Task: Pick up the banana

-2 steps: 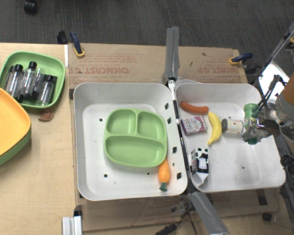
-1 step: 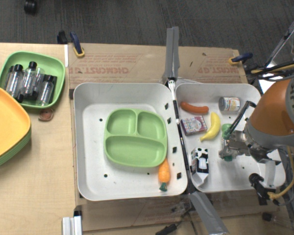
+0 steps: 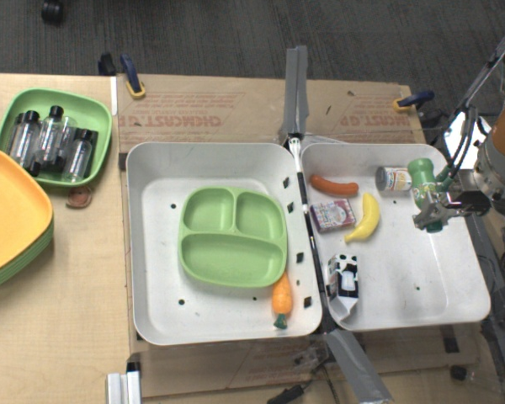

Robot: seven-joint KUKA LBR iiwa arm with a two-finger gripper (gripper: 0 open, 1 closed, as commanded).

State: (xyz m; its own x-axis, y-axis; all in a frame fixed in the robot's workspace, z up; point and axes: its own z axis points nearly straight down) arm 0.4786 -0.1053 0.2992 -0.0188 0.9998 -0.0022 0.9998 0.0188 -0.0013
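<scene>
- Banana (image 3: pixel 366 218) — lies in the right bin (image 3: pixel 454 310), toward its left wall and back half, curved, long axis running roughly front to back; nothing grips it.
- Neighbours: a small card packet (image 3: pixel 332 215) just beside its left side, a sausage (image 3: pixel 334 185) behind it near the back-left corner, a tin (image 3: pixel 393 178) behind and to its right, a black-and-white carton (image 3: pixel 346 278) nearer the front-left corner.
- Gripper (image 3: pixel 430 222) — hangs over the right side of the same bin, apart from the banana, with bare bin floor between them; whether its fingers stand wide or narrow cannot be told at this angle, and nothing is seen held.
- Left bin (image 3: pixel 151 310) — carries a green tray (image 3: pixel 233 237) and a carrot (image 3: pixel 282 298) at the front-right corner; not part of the task.
- Step in hand, as judged: the approach, with the grasp not yet made.
- Next move calls for travel toward the left wall until centred over the banana, jaws set across its narrow width, then a descent — keeping clear of the packet.
</scene>
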